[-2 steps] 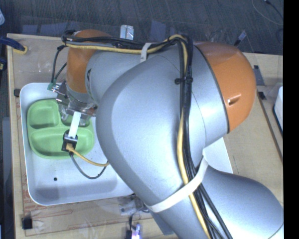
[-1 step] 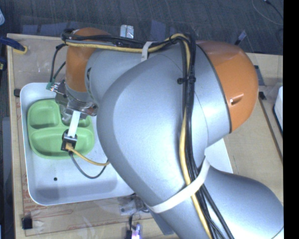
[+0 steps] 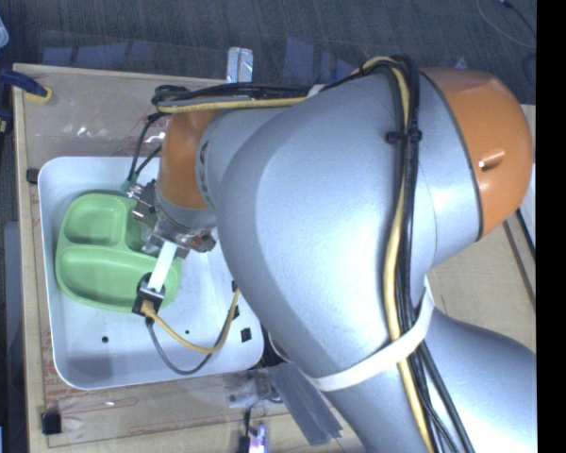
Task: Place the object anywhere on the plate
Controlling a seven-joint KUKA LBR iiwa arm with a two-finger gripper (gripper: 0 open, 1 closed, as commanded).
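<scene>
Presently the claw (image 3: 162, 226) is hanging over the near edge of the green plate (image 3: 90, 253), which is lying beneath it and stretching off to its left inside the white bin (image 3: 94, 357). The arm (image 3: 358, 215) is masking the claw, so I cannot tell whether it is spread or closed.

One fixed camera looks down on the counter (image 3: 85, 111) at a slant from above. The grey arm (image 3: 358, 253) enters from the right and passes close beneath the lens, looming large over the white bin (image 3: 85, 347) at the left.
</scene>
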